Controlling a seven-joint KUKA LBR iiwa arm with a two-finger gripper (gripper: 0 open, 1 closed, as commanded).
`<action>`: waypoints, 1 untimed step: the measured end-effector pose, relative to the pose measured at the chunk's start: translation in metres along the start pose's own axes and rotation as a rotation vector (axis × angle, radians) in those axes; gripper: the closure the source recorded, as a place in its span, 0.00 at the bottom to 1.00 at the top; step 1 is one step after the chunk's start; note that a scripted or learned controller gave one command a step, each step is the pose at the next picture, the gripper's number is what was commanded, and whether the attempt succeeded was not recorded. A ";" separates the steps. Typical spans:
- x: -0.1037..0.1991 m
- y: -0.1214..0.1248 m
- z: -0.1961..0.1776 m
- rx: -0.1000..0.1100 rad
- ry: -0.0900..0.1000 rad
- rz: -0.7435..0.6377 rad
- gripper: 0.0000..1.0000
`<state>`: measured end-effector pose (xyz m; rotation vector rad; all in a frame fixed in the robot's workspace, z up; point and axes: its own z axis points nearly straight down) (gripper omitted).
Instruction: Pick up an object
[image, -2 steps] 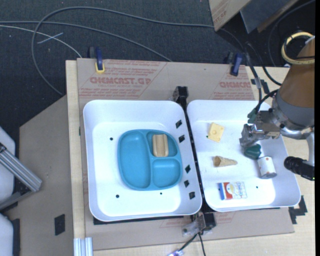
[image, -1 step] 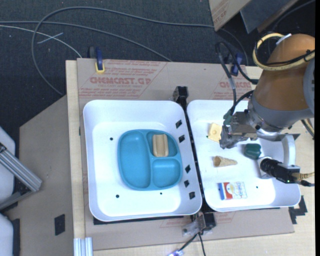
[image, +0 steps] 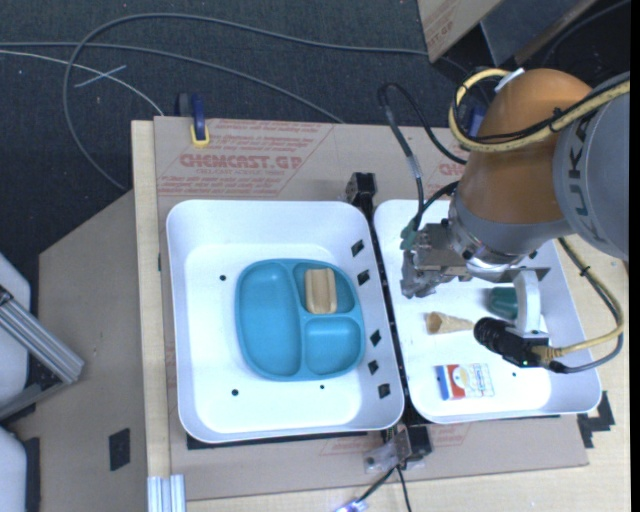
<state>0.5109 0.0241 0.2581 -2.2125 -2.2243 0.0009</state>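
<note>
At the far left of the bench, the left shallow white bin (image: 190, 300) holds a blue plastic divided plate (image: 280, 330) near its centre. A tan wooden block (image: 320, 290) lies in the plate's compartment at about two o'clock, upright along its length and touching the divider beside it. A black hinge strip (image: 375, 300) runs between this bin and the right shallow white bin (image: 420, 390). Over the right bin's nine o'clock area hangs the grey two-finger gripper (image: 415, 283), pointing down toward the bin floor near the left wall; nothing shows between its parts, and whether they are apart or together cannot be told from this angle. Just beside it, toward five o'clock, a small tan cone-shaped piece (image: 447, 322) lies on the bin floor, apart from the gripper. At the bin's six o'clock lies a flat white card with red and blue print (image: 464, 381). Toward three o'clock, a teal object (image: 503, 300) sits partly hidden under the arm, next to a white bracket (image: 527, 300). A black cable connector (image: 505, 343) hangs over the floor there.
</note>
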 end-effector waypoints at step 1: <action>0.049 -0.002 0.000 -0.002 0.000 0.000 1.00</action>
